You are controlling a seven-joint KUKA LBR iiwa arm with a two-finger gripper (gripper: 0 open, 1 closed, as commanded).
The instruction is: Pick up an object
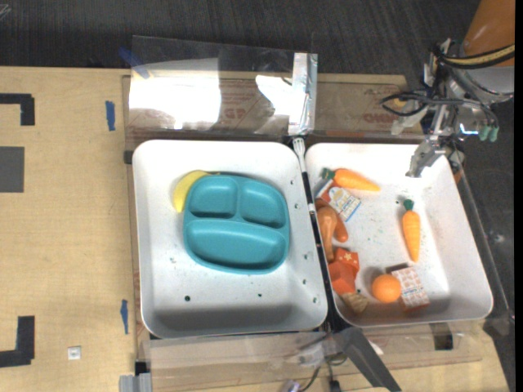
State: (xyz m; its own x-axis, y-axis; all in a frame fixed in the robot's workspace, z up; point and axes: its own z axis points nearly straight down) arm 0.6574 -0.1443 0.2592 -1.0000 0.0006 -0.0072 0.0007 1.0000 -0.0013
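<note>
The orange ball (386,287) and small carton (413,287) sit at the near edge of the right bin (470,243), well below the claw (434,157). The claw hangs over that bin's far right corner, fingers slightly apart and holding nothing. A carrot (411,231) lies just below it, another carrot (356,180) to its left, and the teal tray (237,222) further left.

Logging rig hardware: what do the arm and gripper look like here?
Orange band tops a pale grey wrist section. Black cables loop beside it, with small teal fittings nearby. The slim grey metal two-finger gripper hangs below, over the right white bin.
</note>
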